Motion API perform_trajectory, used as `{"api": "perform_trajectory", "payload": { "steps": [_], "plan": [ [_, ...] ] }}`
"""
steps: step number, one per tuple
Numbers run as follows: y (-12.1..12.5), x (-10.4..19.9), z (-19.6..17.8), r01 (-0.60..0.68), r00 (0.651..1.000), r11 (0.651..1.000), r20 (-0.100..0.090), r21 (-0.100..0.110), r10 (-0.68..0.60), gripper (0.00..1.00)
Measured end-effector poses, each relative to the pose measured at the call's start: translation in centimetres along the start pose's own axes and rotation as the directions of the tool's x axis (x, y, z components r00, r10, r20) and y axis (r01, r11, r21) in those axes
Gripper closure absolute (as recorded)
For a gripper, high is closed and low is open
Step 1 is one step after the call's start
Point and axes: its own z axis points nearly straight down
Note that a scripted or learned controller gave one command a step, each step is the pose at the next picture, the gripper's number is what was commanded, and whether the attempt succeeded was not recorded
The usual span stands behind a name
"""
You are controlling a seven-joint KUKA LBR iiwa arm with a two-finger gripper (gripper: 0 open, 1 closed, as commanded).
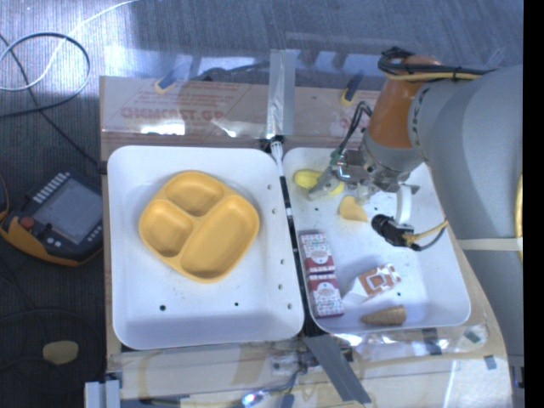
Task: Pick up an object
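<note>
Your gripper (340, 179) sits low at the right bin's (450, 308) far end, between two yellow pieces (306, 178), candidate picks; I cannot tell its state. Yellow tray (199, 224) occupies the left bin (127, 313)

Faint reddish lettering on the cardboard sheet (183, 113) and the red-and-white box (320, 272) is illegible

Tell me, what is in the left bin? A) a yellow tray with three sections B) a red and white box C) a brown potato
A: the yellow tray lies in the left bin, while the box is over in the right bin.
</note>
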Motion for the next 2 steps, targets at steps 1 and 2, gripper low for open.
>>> {"api": "perform_trajectory", "payload": {
  "steps": [1, 2],
  "plan": [
    [-0.3, -3.4, -1.1, -0.021, 1.0, 1.0, -0.003, 0.007, 0.021, 0.0],
    [-2.7, -0.7, 0.0, 0.013, 1.0, 1.0, 0.001, -0.005, -0.013, 0.0]
  ]
}}
